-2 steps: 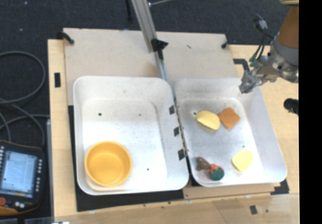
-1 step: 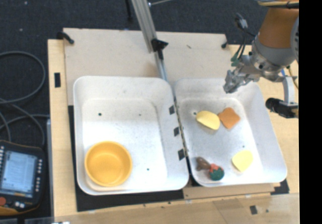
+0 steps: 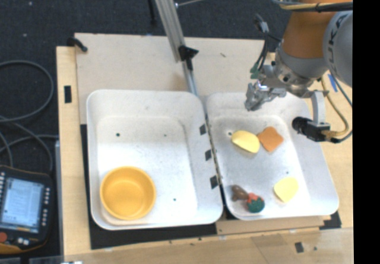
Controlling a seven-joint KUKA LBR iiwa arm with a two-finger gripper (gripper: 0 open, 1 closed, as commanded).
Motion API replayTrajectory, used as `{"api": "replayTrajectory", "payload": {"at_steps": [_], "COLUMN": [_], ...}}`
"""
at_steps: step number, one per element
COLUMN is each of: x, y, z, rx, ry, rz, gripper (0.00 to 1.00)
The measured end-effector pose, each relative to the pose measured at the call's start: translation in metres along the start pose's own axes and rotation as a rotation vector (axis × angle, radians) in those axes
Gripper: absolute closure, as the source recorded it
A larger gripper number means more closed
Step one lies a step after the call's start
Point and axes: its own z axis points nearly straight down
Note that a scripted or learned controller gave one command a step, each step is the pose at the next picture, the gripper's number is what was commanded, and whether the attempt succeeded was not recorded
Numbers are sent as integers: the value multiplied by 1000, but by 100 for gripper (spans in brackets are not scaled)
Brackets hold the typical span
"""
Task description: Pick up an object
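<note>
At the far left edge I see a handheld pendant (image 3: 21, 206) with a lit screen; its text is too small for me to read. In the left bin (image 3: 148, 132) a yellow bowl (image 3: 127, 192) sits upright in the near left corner. A slanted aluminium rail (image 3: 169, 19) rises behind the bins. In the right bin (image 3: 309, 168) I count a pale yellow piece (image 3: 245, 141) touching an orange block (image 3: 271, 139), a brown-and-green-red toy (image 3: 248, 199) near the front wall, and another yellow piece (image 3: 286, 188) beside it. My gripper (image 3: 256, 99) hangs over that bin's far edge, above the objects, nothing between its tips; I cannot tell how wide it stands. No labels are legible.
</note>
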Motion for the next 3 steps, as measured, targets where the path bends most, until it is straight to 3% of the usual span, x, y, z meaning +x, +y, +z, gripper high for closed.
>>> {"api": "replayTrajectory", "payload": {"at_steps": [2, 3], "x": [113, 162], "y": [0, -1], "z": [-4, 24], "rx": [0, 4], "ry": [1, -1], "rz": [-1, 1], "gripper": [100, 100]}}
